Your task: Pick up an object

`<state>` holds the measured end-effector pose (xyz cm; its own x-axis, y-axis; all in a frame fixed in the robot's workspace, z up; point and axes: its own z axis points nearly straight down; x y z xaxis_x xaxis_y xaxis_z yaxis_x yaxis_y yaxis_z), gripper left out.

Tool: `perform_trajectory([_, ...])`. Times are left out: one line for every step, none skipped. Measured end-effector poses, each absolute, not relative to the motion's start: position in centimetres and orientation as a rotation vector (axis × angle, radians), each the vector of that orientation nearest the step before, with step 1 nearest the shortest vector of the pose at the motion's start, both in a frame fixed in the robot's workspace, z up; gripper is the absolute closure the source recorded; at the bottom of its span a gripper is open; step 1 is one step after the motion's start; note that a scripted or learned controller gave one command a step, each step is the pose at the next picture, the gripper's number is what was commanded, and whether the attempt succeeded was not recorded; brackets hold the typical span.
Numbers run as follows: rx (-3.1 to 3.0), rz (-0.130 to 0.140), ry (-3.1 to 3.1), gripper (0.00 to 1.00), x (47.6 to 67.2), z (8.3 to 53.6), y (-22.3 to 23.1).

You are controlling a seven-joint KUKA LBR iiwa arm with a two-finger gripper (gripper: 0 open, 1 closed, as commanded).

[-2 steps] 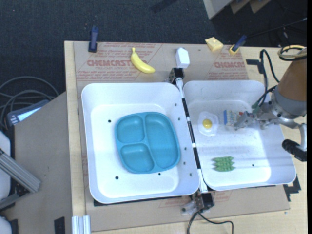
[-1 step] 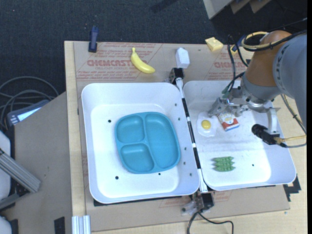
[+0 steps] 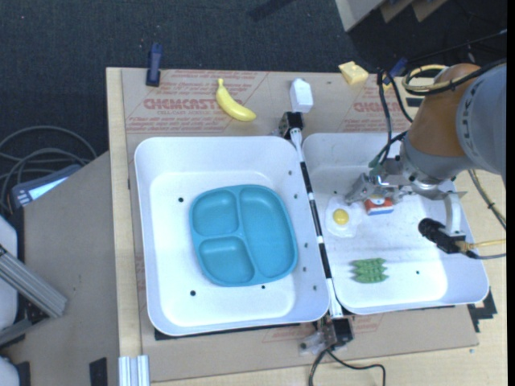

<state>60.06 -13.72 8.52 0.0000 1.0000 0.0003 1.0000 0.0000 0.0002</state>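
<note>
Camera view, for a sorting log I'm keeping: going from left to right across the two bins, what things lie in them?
Blue divided plate in the left bin → yellow-and-white toy egg → green pea pods, both in the right bin.

Tray (image 3: 241, 236) in left bin (image 3: 161, 159) (egg (image 3: 341, 219), peas (image 3: 369, 271) in right).
</note>
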Motion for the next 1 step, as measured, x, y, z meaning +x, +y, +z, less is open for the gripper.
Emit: perform_trajectory([-2.222, 0.0, -2.222, 1.0, 60.07, 9.47, -13.72])
